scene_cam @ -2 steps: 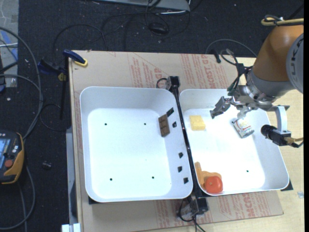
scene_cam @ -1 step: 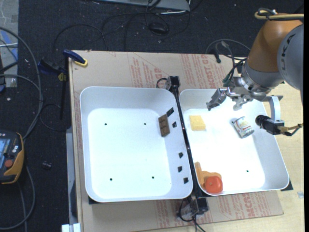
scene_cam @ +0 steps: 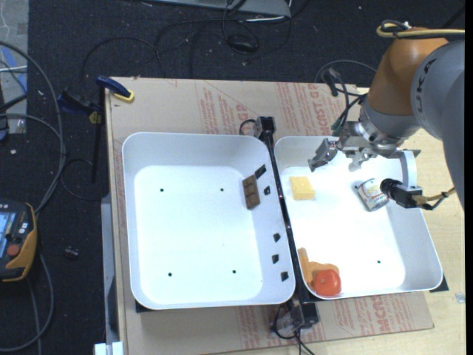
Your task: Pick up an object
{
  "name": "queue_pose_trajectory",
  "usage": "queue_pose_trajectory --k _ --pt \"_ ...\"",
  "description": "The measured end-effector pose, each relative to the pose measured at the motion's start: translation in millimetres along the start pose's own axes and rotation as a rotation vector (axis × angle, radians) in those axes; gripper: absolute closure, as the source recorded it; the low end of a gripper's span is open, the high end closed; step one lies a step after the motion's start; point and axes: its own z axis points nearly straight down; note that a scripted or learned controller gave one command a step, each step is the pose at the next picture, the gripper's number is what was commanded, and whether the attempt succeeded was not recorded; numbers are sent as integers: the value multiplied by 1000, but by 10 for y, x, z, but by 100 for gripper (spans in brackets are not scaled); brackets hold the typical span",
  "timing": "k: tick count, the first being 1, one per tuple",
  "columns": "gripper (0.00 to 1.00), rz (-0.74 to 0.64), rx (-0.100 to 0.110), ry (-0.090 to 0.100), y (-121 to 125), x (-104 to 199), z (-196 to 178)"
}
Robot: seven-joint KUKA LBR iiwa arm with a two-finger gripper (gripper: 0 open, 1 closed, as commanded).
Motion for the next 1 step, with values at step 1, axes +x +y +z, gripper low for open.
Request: queue_pose_trajectory --k 1 --pt "0 0 -1 0 10 5 150"
